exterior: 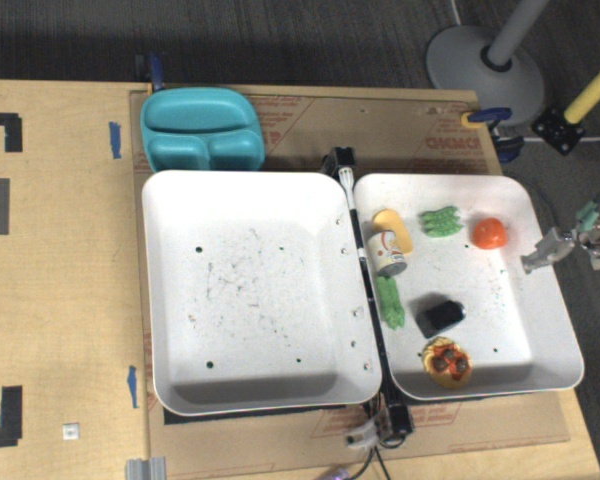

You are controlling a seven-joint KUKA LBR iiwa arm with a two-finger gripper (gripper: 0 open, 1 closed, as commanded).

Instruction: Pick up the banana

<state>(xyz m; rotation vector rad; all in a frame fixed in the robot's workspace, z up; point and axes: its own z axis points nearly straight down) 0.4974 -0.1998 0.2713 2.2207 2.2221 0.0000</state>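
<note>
I have not started the pick. The banana (393,230) lies at the left side of the right bin (540,363), touching a can (386,256). My gripper (540,255) sits at that bin's right rim, holding nothing; its spread I cannot tell.

The yellow banana (393,228) lies curved in the right bin's upper left, well apart from the gripper (555,251), toward the left

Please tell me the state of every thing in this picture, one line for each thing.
banana: lying in the right bin, over the can
can: on its side
green pod: lying by the left wall
black block: lying flat
orange ball: resting, untouched
pincer: at the right bin's right edge, holding nothing
</note>
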